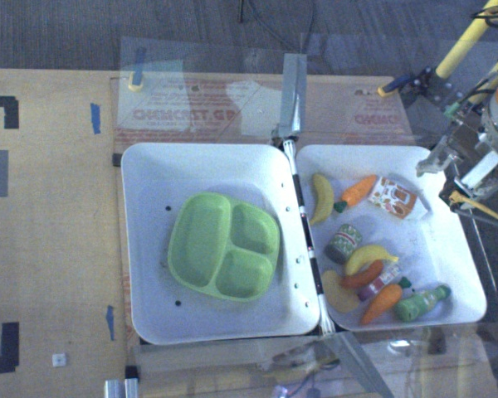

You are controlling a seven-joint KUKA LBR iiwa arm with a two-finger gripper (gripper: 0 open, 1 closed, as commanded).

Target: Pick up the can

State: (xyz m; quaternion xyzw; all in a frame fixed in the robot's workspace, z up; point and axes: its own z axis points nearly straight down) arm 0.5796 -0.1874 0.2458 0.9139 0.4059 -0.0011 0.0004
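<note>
Where the right bin (448, 259) meets the divider, the can (345, 240) stands near that bin's middle-left, just above a yellow banana (370, 258). Left bin (149, 189): one green divided plate (224, 245). Gripper (448, 168): at the right bin's far right corner, well apart from the can; jaw state cannot be told.

Faint, mirrored, illegible red lettering on the clear panel (201, 106) behind bins.
</note>
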